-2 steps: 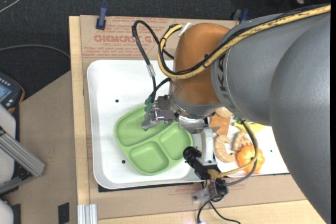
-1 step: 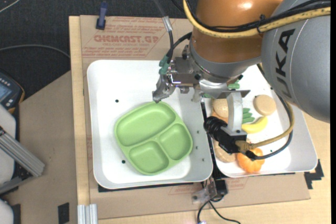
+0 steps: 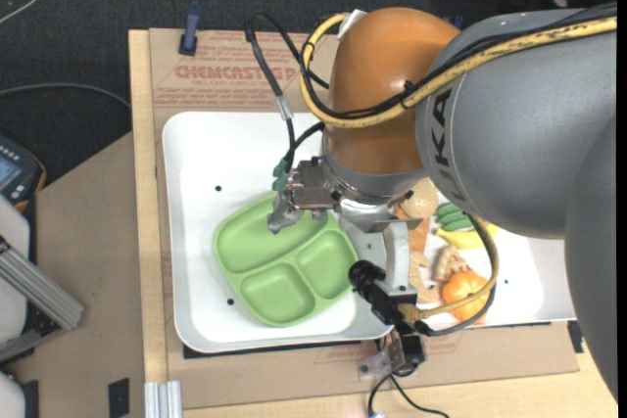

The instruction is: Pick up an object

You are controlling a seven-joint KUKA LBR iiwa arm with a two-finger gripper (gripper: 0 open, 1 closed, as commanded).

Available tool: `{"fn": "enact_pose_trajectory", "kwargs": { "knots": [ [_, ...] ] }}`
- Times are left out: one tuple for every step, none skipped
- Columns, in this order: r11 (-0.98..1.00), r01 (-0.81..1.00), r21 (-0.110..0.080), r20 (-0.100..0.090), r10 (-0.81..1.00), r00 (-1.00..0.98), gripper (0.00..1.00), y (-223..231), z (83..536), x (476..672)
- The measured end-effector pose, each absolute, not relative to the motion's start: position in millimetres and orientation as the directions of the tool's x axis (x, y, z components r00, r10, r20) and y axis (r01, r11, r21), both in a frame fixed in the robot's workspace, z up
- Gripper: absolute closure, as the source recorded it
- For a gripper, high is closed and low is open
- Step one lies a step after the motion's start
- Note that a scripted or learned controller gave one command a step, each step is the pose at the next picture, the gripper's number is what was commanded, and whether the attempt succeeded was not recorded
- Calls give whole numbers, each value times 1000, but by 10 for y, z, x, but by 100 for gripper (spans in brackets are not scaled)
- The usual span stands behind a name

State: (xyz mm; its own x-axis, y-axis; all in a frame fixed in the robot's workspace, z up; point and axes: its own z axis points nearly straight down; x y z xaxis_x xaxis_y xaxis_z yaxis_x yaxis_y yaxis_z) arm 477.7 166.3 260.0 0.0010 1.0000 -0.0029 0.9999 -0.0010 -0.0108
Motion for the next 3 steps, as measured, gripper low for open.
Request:
{"fn": "enact_pose_trajectory", "kwargs": {
  "knots": [
    [2,1000,10,4,1000,-2,0,1701,3652,4800],
    [0,1000,8,1,1000,0,0,1714,3972,5325],
    [5,1000,-12,-2,1000,-5,0,2068,3081,4753]
  ]
}}
